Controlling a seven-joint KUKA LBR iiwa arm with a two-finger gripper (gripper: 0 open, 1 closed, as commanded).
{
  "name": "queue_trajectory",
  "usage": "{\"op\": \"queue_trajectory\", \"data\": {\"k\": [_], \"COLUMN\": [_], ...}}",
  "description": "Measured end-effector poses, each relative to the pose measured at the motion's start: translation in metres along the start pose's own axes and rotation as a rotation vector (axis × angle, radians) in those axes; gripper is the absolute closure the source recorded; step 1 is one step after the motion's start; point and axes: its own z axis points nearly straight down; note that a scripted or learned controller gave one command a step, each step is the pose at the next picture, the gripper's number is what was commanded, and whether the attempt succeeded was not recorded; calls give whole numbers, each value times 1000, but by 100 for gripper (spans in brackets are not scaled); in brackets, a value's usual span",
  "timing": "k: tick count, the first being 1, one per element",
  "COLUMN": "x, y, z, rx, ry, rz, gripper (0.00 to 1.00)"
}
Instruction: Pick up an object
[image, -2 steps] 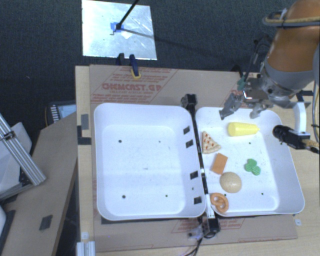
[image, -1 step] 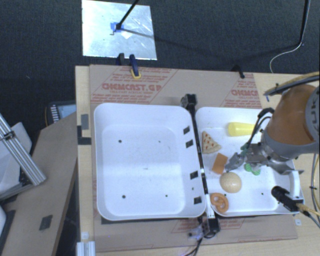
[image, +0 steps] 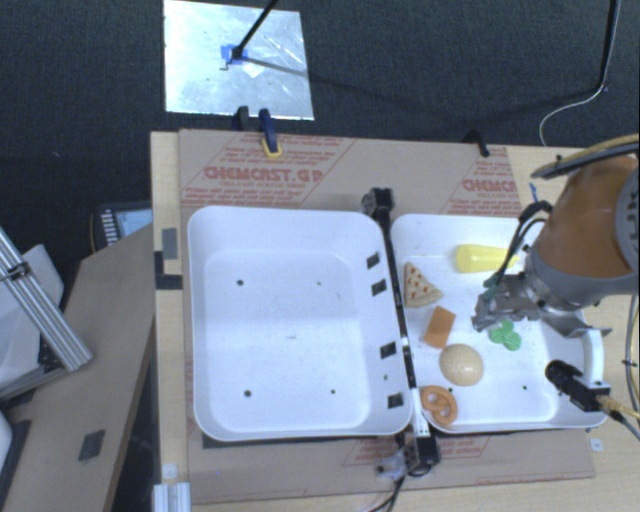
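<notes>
A: Camera view has 2 white bins side by side; the left bin (image: 285, 320) sits bare, the right bin (image: 520, 400) carries the toys, and the arm (image: 590, 230) hangs over it.

B: Gripper (image: 497, 312) low, just above a green piece (image: 505, 336).

A: Fingers?

B: Can't tell, too blurred. The green piece lies directly under and slightly toward the near rim.

A: Rivals?

B: Yellow block (image: 480, 258) behind, egg (image: 461, 364), orange block (image: 439, 327) and pizza slice (image: 420, 284) leftward, pretzel (image: 438, 403) nearest the corner.
</notes>
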Motion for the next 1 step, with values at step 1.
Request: {"op": "queue_trajectory", "data": {"k": [1], "x": [108], "y": [42], "z": [-18], "rx": [-2], "ry": [5], "rz": [-13], "gripper": [100]}}
